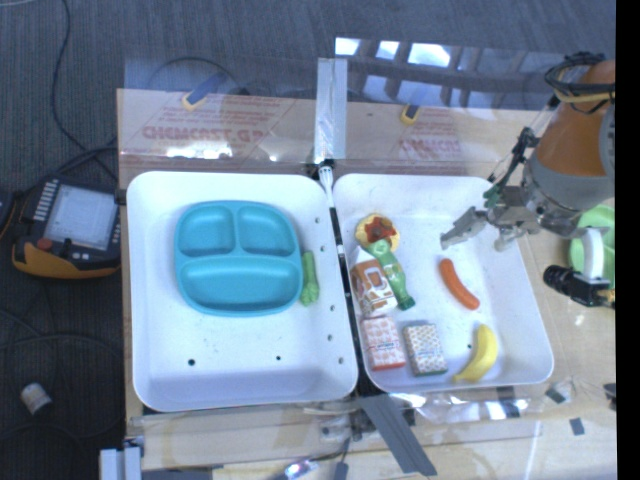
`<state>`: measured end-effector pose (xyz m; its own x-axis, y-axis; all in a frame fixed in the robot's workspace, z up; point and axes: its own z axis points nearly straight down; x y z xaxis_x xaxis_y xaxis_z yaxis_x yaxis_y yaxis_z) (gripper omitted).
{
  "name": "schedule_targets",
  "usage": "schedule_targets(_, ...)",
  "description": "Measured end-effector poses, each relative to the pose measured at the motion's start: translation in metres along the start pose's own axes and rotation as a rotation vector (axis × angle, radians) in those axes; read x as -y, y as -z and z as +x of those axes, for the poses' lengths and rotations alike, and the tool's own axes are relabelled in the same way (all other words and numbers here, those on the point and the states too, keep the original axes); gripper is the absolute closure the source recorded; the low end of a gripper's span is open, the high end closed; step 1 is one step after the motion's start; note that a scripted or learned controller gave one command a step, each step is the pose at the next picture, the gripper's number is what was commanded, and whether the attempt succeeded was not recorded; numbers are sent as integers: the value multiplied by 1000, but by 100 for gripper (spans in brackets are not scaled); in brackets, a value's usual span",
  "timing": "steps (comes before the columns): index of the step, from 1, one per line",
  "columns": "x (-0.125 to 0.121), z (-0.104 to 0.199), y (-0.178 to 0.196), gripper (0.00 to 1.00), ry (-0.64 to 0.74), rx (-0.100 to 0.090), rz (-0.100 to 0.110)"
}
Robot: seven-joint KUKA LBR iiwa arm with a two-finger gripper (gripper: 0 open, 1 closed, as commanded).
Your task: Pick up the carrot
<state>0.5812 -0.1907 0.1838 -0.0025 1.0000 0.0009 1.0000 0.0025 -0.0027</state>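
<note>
Claw (484, 230) above carrot's (459, 283) bin (530, 298)

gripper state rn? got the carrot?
Gripper: open, holding nothing; it hangs above the right bin, apart from the carrot, which lies in that bin.

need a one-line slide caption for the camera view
Open gripper hovers above the carrot in the right bin; blue tray sits in the left bin.

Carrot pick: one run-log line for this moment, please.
carrot: lying in right bin | gripper: open, above and apart from it | grasp: not yet made
</note>
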Motion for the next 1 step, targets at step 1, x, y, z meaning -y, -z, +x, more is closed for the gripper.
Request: schedule_targets(1,-26,-4,-90,0,-100,2,-2)
